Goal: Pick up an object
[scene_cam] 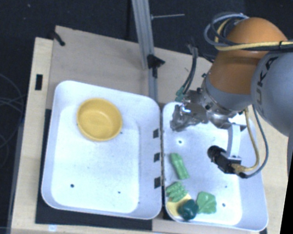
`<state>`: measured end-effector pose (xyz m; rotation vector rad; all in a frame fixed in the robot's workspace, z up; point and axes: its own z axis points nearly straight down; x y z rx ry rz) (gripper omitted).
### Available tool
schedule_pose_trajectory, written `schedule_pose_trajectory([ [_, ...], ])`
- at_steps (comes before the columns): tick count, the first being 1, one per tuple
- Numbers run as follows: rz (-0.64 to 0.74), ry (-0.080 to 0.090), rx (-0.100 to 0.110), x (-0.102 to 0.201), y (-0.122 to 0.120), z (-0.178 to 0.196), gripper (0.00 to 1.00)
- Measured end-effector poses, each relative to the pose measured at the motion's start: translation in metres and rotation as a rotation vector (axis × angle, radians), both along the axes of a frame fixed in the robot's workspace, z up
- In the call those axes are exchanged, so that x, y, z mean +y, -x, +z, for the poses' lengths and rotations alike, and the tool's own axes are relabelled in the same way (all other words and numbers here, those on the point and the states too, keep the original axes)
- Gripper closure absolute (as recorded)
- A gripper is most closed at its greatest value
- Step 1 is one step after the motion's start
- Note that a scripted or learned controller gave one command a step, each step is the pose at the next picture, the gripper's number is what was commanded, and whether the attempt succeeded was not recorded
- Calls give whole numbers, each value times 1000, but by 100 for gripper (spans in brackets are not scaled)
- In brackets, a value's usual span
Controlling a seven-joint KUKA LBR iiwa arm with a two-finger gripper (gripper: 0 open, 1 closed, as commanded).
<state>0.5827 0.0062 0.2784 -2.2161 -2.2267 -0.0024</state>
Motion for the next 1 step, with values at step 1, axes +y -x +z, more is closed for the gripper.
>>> schedule_pose_trajectory([
  [1, -2, 1, 1, 50, 10, -16, 100],
])
